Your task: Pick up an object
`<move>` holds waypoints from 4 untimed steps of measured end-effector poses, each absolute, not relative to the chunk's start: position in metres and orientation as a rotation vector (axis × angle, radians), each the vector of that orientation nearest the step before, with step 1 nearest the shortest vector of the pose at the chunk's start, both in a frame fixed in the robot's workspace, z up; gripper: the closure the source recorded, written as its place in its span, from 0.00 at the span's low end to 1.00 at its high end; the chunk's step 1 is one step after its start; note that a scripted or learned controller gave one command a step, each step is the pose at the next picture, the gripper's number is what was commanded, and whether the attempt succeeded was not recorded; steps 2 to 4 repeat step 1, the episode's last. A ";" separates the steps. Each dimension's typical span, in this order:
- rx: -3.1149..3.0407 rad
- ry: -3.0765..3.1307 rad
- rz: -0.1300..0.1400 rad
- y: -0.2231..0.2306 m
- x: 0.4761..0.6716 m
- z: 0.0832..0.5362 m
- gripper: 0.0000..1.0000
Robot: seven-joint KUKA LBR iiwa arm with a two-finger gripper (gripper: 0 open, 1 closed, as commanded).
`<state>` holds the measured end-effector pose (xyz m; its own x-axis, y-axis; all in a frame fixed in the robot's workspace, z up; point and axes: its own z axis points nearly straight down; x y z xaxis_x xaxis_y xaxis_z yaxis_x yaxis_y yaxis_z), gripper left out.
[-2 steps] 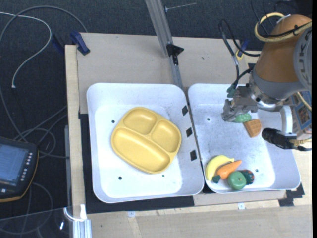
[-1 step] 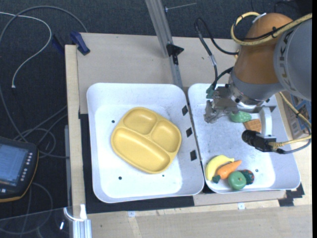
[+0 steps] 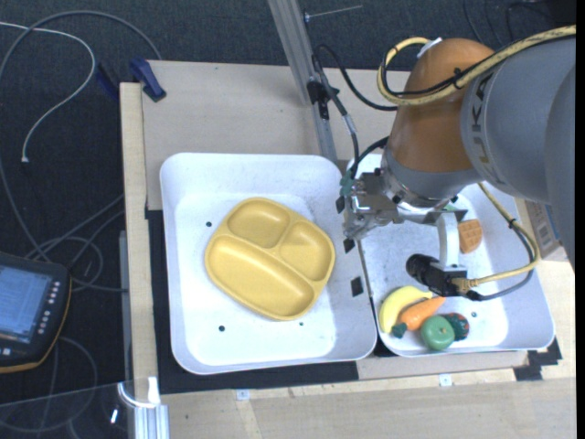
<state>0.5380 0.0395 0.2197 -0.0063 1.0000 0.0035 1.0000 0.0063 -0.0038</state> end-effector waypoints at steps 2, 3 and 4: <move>-2.212 -2.225 0.000 0.085 0.530 0.220 1.00; -2.212 -2.225 0.000 0.085 0.530 0.220 1.00; -2.212 -2.225 0.000 0.085 0.530 0.220 1.00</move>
